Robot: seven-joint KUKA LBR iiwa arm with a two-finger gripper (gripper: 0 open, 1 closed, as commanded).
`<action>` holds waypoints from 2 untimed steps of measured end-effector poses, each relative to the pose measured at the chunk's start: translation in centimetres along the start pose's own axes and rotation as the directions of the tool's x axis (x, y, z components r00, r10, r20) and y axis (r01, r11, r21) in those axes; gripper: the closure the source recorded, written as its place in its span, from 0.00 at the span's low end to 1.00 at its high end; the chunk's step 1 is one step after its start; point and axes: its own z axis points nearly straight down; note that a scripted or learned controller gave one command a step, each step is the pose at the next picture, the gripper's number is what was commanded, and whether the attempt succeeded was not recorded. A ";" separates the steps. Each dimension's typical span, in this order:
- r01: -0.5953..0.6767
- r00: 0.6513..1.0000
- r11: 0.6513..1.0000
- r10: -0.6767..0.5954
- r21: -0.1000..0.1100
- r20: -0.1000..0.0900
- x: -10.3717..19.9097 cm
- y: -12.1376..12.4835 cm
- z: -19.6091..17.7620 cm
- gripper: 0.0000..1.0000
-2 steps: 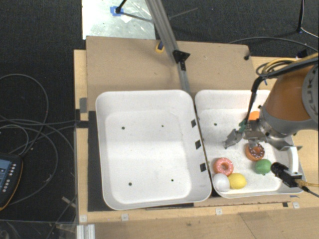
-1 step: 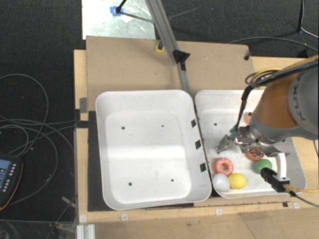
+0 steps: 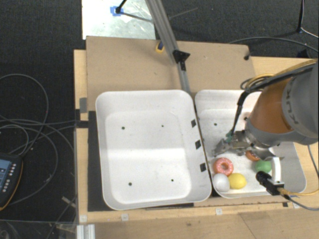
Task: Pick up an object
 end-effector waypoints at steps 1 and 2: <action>0.000 1.000 1.000 0.000 -0.004 0.001 -0.1 0.1 -1.2 1.00; 0.006 1.000 1.000 -0.006 -0.009 0.002 0.6 1.0 -6.2 1.00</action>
